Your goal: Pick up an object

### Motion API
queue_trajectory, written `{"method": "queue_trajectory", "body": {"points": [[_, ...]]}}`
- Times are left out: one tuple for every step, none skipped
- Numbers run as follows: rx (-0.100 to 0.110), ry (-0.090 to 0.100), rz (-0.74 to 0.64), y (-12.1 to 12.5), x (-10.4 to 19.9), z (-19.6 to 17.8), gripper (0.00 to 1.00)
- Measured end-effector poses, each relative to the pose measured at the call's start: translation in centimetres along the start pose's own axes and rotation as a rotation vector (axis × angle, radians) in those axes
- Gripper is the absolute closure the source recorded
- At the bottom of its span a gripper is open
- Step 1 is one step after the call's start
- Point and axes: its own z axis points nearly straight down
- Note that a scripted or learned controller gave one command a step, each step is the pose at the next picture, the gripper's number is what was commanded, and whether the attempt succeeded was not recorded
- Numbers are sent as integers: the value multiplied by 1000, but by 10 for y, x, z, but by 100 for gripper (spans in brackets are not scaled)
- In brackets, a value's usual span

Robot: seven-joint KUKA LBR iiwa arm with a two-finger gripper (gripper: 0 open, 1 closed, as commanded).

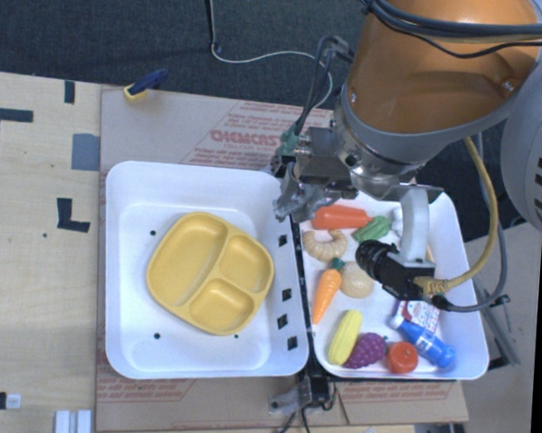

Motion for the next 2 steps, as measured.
{"method": "queue_trajectory", "body": {"points": [[11,-2,-2,-1,89,55,100],[20,-9,7,-3,91,208,100]]}}
